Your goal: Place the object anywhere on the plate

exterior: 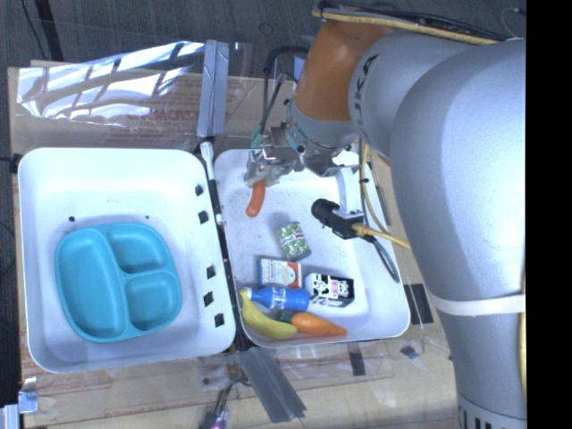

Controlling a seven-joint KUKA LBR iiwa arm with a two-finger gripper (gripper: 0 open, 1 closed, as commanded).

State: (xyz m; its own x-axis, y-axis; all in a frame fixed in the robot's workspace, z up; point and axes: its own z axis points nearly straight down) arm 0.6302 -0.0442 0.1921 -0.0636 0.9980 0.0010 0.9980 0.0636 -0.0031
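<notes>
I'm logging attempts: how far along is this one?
Nothing delivered: the blue three-compartment plate in the left bin bears nothing. In hand: the gripper, over the right bin, has a small orange-red sausage-shaped object hanging between its fingers. Left: carrying it across, releasing it on the plate.

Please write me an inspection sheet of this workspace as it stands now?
Surface: two white bins; left bin, right bin.
Job's things: blue plate with three compartments in left bin; orange sausage-shaped object under the gripper, hold unclear.
Clutter: green can, carton, black-and-white carton, blue bottle, banana, carrot, all in right bin.
Grippers: gripper above right bin's far end.
Cables: yellow cable along the arm.
Surroundings: plastic sheet behind left bin.
</notes>
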